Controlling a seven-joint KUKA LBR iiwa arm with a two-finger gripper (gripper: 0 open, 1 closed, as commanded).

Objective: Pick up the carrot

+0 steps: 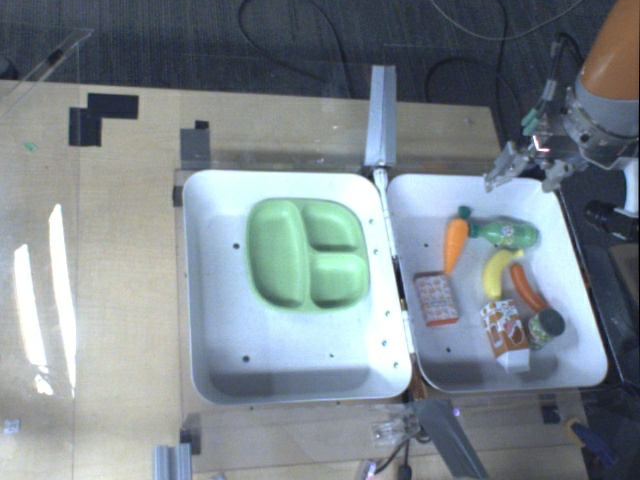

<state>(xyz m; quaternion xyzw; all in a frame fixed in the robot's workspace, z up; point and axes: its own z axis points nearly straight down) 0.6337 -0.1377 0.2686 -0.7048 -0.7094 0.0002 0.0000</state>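
Note:
The carrot (455, 245) is orange with a small green top and lies near the back left of the right bin (590, 363). Its tip points toward the front. My gripper (525, 174) hangs over the bin's back rim, up and to the right of the carrot and well apart from it. Its two fingers (498, 175) are spread open with nothing between them.
A green bottle (506, 233) lies just right of the carrot. A banana (496, 273), a second orange piece (527, 288), a dark green item (548, 323) and two small boxes (436, 299) share that bin. The left bin (215, 368) holds a green divided plate (305, 253).

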